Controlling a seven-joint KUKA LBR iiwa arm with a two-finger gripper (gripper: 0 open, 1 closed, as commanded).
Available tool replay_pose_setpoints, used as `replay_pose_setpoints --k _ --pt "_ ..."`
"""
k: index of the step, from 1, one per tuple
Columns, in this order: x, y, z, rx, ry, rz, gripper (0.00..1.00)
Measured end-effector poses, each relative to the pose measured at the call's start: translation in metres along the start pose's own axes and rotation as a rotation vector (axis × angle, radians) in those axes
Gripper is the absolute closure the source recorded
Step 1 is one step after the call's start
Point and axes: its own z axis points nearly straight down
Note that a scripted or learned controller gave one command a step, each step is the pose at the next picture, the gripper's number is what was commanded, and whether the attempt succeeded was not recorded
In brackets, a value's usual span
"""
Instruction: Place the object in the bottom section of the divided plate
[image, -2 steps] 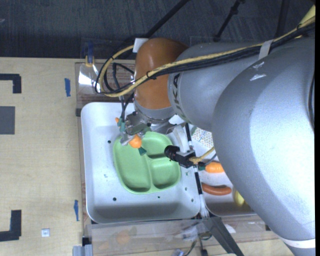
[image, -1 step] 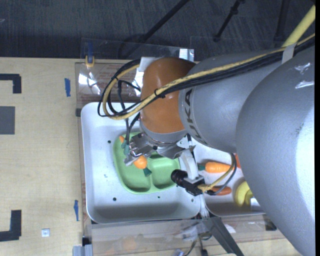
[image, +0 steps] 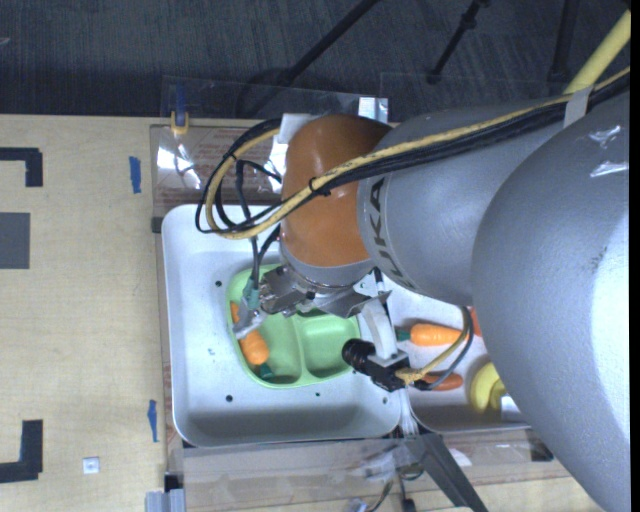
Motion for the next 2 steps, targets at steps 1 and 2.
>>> replay_pose_setpoints --k 1,2 --pt "-0.0461 0.0050 0.0597 0.003 0.001 0.216 0.00" --pt "-0.0467 0.0052 0.0505 0.003 0.001 0.218 1.00"
